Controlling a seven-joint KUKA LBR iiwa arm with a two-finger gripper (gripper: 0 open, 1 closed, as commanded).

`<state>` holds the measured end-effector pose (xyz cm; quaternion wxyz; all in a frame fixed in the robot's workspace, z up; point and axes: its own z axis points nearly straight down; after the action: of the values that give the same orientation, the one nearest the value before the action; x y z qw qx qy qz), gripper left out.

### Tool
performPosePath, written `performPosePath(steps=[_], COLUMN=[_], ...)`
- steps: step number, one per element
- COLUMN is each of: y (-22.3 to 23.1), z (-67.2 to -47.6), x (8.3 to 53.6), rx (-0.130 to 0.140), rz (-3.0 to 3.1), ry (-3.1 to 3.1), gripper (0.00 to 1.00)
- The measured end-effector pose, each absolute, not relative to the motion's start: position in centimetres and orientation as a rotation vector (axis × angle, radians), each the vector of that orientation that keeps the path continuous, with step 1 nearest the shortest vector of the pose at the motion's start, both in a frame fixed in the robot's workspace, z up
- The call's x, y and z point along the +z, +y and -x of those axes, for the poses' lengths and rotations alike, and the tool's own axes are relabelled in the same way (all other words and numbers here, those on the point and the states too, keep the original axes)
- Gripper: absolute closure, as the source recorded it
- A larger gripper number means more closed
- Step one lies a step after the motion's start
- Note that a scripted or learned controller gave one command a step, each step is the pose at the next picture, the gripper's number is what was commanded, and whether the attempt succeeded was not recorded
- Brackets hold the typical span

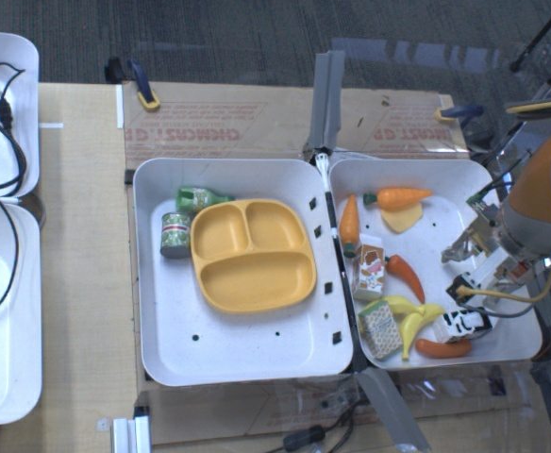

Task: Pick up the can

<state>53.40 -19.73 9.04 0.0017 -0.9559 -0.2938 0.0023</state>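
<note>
Can (175,234) lies in left bin (153,281), touching the yellow divided plate (254,253).
My gripper (464,250) hangs over right bin (445,179); I cannot tell its grip.

Plate (254,254) is mustard yellow, can (175,234) has a green-and-grey label, carrots (403,197) bright orange, banana (415,320) yellow, bins (162,347) plain white.

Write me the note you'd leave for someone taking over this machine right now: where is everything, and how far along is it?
Tool: over the right bin, at its right side, among the toy food; whether it is open or shut can't be made out.
Can: in the left bin, lying against the left edge of the yellow divided plate, just below a green bottle.
Done: nothing yet; the can is untouched.
Left: bring the arm across to the left bin, grasp the can, lift it.
</note>
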Motion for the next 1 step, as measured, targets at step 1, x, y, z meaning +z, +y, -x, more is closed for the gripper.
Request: performPosePath(steps=[1], y=[-14.64], z=[-47.65], x=[9.08], rx=[0.006], rz=[3.089], ry=[-0.558], gripper=[0.00])
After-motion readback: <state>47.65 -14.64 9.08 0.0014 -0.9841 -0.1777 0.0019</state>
